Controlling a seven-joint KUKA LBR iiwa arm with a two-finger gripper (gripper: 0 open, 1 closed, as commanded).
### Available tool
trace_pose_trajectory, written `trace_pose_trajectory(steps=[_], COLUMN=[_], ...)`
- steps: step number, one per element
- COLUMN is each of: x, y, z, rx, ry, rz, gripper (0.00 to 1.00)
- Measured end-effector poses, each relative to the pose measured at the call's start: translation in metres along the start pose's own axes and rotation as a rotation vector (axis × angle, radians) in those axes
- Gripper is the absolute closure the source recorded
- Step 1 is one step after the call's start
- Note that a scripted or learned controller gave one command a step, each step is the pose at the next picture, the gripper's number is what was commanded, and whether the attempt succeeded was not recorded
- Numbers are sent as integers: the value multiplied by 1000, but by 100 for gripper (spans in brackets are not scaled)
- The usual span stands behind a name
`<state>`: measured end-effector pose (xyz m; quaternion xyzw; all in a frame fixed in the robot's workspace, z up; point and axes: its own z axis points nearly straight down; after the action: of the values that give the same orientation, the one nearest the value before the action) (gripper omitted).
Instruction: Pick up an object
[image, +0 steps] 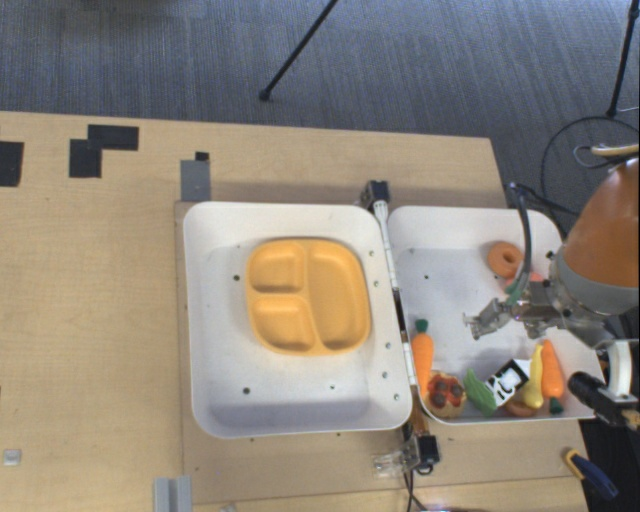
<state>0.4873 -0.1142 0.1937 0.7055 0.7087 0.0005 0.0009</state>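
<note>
Pincer: the pincer hangs over bare floor in the middle of the right bin; its metal tips point left and seem a little apart with nothing between them, though it is too small to be sure how wide.
Nearest pick: the toy carrot lies along the right bin's left wall, green top pointing away from me, below and to the left of the pincer tips, near but not touching.
How it should handle: looks like light, stiff, smooth plastic, so my guess is it could slip; I would take it across the thick middle of the orange body, not the tapered end.
Other toys: a pink ring lies near the far wall, up and to the right of the tips; a green pepper, a black-and-white card and a yellow corn cob crowd the near edge, touching one another.
Left bin: holds an orange divided plate, well apart from the arm.
Surface: the wooden surface carries both bins.
</note>
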Motion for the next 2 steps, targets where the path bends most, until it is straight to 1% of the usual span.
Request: trace_pose_trajectory(steps=[1,2], x=[25,-13], y=[29,75], z=[101,107], rx=[0,-4], ry=[1,0], rz=[100,283], gripper=[0,0])
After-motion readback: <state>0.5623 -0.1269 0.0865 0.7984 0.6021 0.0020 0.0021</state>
